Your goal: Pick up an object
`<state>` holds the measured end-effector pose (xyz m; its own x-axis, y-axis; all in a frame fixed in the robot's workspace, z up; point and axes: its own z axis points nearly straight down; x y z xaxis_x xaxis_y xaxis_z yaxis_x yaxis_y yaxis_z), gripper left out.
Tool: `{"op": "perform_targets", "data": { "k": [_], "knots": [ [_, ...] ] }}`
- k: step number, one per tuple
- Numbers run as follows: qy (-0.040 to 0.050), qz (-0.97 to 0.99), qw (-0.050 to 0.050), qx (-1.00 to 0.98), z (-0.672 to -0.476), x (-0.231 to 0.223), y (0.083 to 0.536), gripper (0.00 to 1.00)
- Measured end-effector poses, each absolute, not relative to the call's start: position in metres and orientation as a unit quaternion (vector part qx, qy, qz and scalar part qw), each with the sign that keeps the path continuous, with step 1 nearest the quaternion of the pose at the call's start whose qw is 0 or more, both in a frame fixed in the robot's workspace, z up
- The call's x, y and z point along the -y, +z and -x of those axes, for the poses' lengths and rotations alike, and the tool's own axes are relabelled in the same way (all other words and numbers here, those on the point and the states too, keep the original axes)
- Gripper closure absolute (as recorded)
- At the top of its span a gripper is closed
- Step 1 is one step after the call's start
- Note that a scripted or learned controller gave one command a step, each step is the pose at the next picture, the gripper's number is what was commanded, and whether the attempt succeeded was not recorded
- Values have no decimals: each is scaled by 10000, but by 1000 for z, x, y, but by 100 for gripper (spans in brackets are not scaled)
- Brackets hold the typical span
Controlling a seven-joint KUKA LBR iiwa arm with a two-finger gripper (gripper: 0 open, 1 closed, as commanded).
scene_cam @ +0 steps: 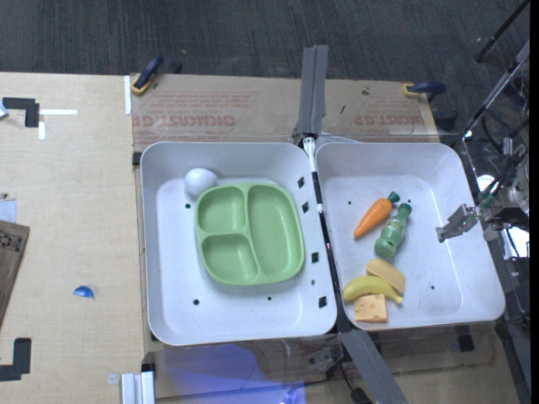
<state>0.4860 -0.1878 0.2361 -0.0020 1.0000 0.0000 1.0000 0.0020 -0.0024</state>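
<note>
Camera view: the tool [459, 223] hovers at the right bin's [438, 175] right edge; whether it is apart or together, I cannot tell. The carrot [373, 216] and green bottle [392, 233] lie well apart to its left, mid-bin

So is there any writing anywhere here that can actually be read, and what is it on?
"OKMCAST, CE" or the like: red print, twice, on the brown cardboard sheet behind the bins. It stands upside down and blurred, so this reading is unsure.
Green bottle in the right bin: any label is too small to read.
Dark board at the left edge: pale marks, too blurred to read.
</note>
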Motion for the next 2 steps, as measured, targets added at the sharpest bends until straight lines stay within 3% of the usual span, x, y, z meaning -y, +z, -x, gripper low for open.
{"op": "perform_targets", "data": {
  "k": [1, 2],
  "knots": [
    [-41, 6654, -70, 7464, -535, 165, 108, 0],
    [4, 7024, -2, 7118, -582, 129, 92, 0]
  ]
}}
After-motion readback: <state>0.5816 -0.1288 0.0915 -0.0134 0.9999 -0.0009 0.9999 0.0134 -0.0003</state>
